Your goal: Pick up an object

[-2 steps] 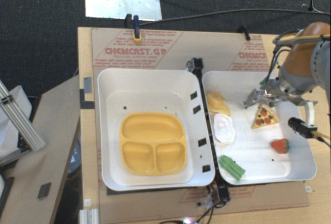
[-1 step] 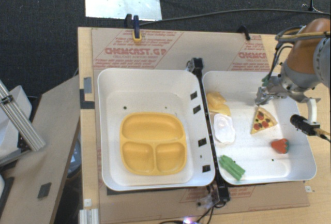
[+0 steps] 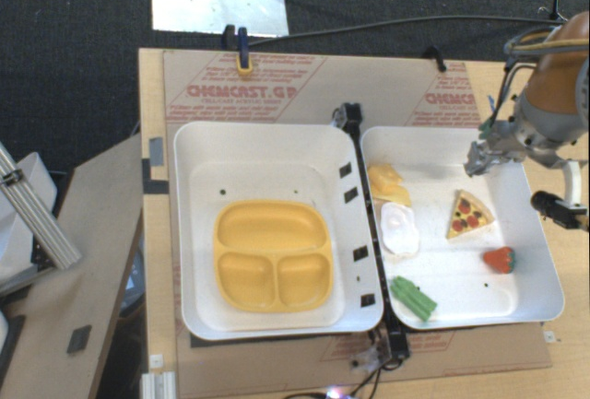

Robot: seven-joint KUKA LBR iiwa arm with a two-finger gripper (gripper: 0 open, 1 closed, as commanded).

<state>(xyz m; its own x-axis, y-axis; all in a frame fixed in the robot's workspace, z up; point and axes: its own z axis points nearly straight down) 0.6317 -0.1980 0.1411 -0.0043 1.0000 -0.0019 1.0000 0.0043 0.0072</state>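
The tool [image 3: 477, 161] hangs over the upper right part of the right bin [image 3: 433, 148], a small grey cluster too blurred to resolve, so whether it is spread or pressed together cannot be told; nothing can be seen gripped in it. The arm [image 3: 553, 84] behind it is cut off by the picture's right edge, its orange band bright above the wrist. Just below the tool and apart from it lies a toy pizza slice [image 3: 469, 215], its long axis running up and down the view, the narrow tip toward the top and the crust at the bottom. Lower right of it sits a red strawberry-like piece [image 3: 499, 260]. Toward the bin's left wall lie a pale yellow item [image 3: 389, 183] and a white one [image 3: 398, 228], both hard to identify, and near the front a green piece [image 3: 412, 298] slanting down to the right. The left bin [image 3: 198, 167] holds a yellow divided tray [image 3: 273, 254]. On the desk [image 3: 157, 296], the sheet under the bins reads "CHEMCAST GP" in red, partly covered by the bins.
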